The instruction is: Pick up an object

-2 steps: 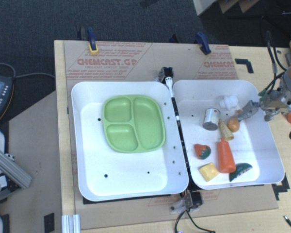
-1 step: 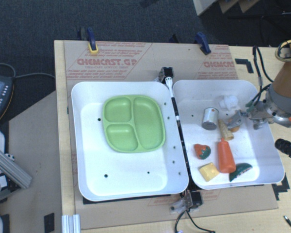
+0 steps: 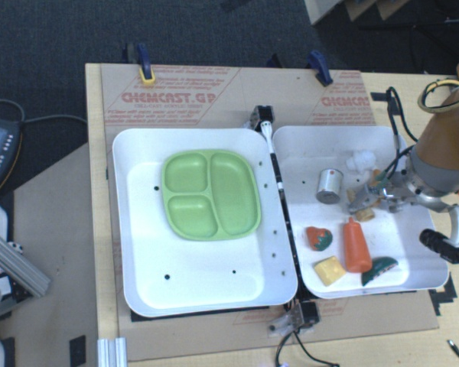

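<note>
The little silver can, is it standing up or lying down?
Lying down. The silver can rests on its side in the right bin, its round end facing down-left, the long shiny side showing.

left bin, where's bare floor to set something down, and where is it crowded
In the left bin, bare floor lies in front of the green plate, and a strip runs along its left wall. The right bin is crowded: metal cup, tomato, carrot, yellow block and gripper. Its back-left corner is bare.

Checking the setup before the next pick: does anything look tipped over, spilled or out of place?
Only the silver can in the right bin lies on its side. The green divided plate sits flat in the left bin; nothing looks spilled.
</note>
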